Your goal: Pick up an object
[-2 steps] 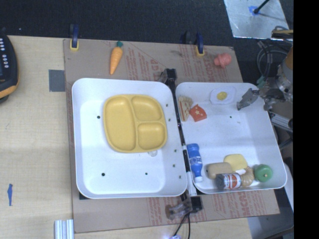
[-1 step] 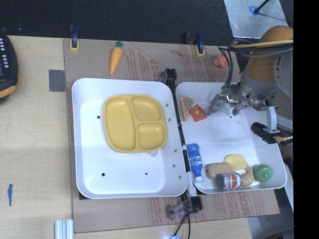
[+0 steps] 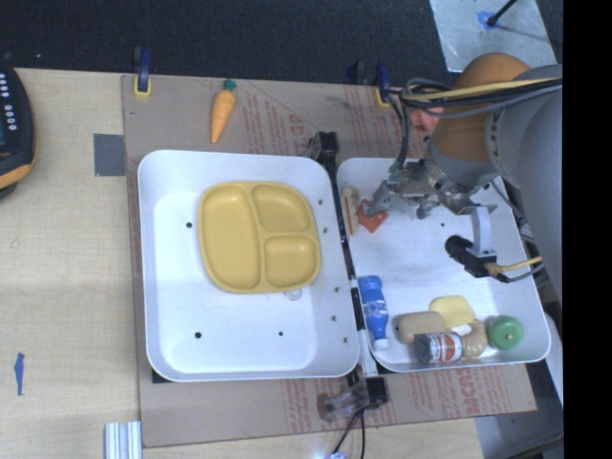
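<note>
One tool (image 3: 375, 208) at orange object (image 3: 370, 221).

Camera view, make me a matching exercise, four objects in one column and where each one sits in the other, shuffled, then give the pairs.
Things:
1. yellow divided plate
2. toy carrot
3. blue bottle
4. green round object

Places:
A. on the brown board beyond the bins, outside both
B. near right corner of the right bin
C. in the left bin
D. along the right bin's left wall, near end

Pairs: 1-C, 2-A, 3-D, 4-B
</note>
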Action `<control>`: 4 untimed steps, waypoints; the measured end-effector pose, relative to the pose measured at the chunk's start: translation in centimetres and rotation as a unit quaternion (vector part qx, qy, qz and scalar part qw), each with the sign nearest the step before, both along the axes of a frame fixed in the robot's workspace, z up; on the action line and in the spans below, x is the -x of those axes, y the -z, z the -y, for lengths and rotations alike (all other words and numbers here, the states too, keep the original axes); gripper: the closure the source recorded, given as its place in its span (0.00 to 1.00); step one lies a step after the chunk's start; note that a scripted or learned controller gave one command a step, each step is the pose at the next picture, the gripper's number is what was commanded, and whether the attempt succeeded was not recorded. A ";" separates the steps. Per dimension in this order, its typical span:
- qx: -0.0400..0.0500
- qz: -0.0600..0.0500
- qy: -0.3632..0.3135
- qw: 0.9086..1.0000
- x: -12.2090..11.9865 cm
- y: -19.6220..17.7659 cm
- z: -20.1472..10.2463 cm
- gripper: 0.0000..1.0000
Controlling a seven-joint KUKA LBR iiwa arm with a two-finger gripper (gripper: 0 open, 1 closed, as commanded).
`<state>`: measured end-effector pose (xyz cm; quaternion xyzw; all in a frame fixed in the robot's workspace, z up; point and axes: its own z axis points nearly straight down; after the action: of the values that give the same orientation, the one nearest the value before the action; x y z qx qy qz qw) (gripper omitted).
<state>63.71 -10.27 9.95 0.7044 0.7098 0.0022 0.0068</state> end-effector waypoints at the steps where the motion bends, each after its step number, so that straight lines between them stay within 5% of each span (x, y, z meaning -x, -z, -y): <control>1: -0.005 -0.006 -0.002 1.000 7.8 -9.9 -7.4 0.00; 2: -0.002 -0.003 0.000 1.000 -2.1 -9.3 -4.4 0.00; 4: -0.003 -0.011 0.003 1.000 11.9 -9.2 -5.4 0.00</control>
<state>51.82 -4.88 19.13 0.7062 0.7080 -0.0035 -0.0037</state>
